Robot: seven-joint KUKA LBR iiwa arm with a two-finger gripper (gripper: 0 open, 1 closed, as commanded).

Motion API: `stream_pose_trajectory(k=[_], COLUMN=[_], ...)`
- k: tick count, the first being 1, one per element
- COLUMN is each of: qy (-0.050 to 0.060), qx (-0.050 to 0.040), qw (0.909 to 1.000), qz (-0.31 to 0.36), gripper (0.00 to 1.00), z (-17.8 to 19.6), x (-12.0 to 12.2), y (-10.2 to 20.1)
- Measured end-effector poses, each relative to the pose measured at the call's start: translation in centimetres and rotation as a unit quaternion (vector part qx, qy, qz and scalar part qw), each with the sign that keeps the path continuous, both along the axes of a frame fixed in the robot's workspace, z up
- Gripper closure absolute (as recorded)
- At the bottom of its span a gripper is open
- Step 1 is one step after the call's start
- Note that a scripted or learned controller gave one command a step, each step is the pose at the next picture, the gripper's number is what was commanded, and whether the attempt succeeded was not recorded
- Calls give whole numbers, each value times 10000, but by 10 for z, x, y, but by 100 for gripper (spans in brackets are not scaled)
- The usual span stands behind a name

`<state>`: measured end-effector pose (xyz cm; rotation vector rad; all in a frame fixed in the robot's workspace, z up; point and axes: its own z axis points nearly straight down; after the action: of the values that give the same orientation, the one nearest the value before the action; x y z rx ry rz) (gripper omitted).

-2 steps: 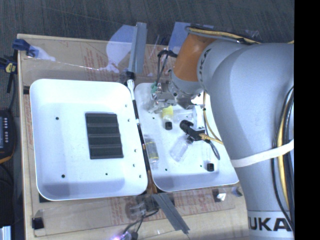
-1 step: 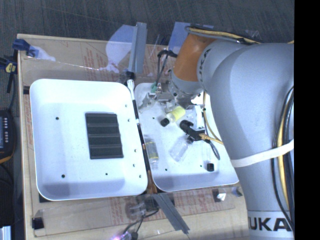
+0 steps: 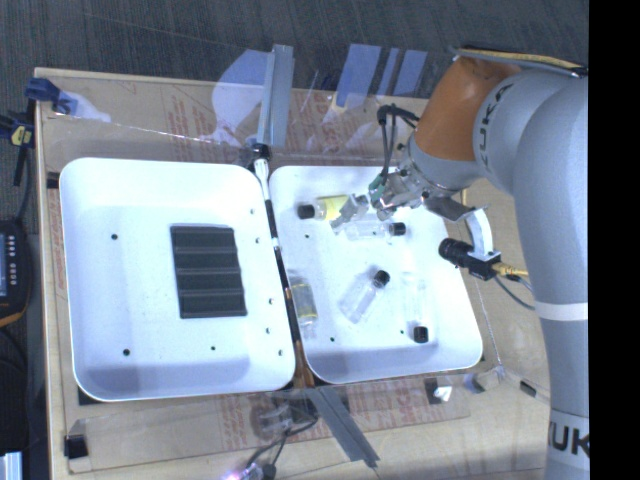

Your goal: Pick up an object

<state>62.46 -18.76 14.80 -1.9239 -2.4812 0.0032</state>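
The gripper is lowered beside the yellow-capped vial; its state cannot be told. The vial is judged light, slippery, best taken mid-body.

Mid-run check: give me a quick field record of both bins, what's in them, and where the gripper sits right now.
left bin: holds one dark ribbed rectangular block, lying flat near the middle
right bin: holds several small clear vials with dark caps
vial near centre: lying on its side, apart from the others
yellowish vial: at the far side, just left of the gripper
vial by the divider: at the right bin's left edge
gripper: low over the right bin's far side
grasp: cannot tell
arm: reaches in from the right
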Motion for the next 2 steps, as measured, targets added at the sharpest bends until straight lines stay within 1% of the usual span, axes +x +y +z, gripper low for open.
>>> stream_pose_trajectory(k=[1,2], qy=[6,24], qx=[1,-5], qw=[10000,10000], qz=[51,67], gripper=[0,100], z=[-59,-51], x=[32,32], y=[27,27])
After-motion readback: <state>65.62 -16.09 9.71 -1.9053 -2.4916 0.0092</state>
